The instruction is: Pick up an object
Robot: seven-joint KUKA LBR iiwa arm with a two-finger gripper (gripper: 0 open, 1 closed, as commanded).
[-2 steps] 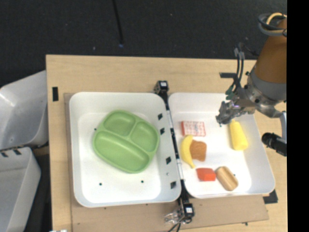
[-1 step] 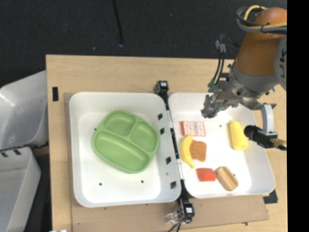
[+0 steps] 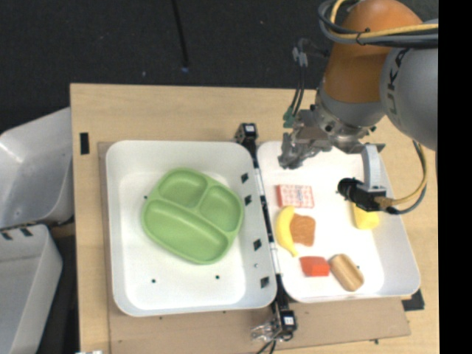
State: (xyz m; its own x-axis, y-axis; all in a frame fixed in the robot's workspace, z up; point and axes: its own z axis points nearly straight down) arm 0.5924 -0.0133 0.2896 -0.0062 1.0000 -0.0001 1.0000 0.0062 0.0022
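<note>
Banana (image 3: 284,231), orange piece (image 3: 302,229), red block (image 3: 315,267), touching

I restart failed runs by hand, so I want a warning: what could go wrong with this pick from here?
1. The banana, the orange piece and the pink block lie close together in the right bin; the hand may nudge neighbours or catch two things.
2. The hand hangs near the bin's far corner, beside the divider, so it could strike the wall.

Claw (image 3: 295,153) above toy-filled right bin (image 3: 391,271)
</note>
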